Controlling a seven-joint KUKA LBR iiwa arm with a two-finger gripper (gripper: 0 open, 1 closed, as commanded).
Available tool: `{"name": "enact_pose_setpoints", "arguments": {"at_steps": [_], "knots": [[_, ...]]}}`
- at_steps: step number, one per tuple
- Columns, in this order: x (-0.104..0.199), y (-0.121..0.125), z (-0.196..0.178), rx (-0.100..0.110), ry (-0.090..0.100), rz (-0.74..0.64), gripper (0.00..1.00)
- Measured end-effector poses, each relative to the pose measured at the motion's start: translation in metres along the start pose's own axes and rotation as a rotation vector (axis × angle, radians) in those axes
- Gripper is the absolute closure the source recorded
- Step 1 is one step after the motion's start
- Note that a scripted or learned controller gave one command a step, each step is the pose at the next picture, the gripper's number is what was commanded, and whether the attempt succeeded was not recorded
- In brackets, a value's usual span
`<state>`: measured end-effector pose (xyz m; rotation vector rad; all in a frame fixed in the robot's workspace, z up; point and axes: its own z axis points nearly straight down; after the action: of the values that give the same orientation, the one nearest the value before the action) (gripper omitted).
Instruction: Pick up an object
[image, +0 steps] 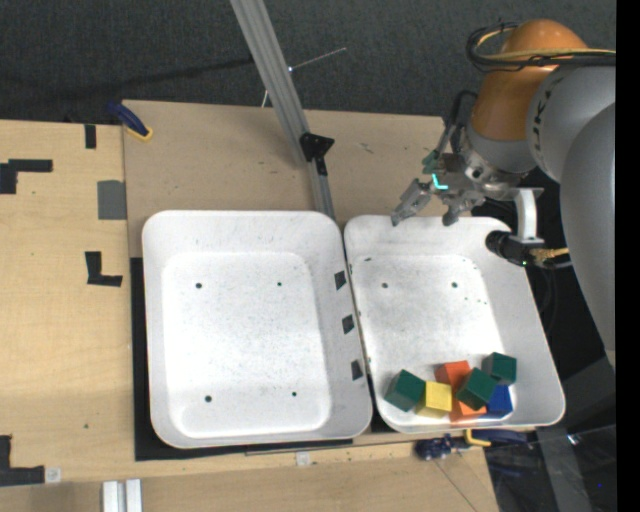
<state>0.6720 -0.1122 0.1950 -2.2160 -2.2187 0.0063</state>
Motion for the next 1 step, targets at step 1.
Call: {"name": "enact_pose_setpoints", "arguments": {"at_steps": [1], "knots": [[-0.0005,0.001,-0.0035,-0.005,-0.003,-0.001,0.0]]}}
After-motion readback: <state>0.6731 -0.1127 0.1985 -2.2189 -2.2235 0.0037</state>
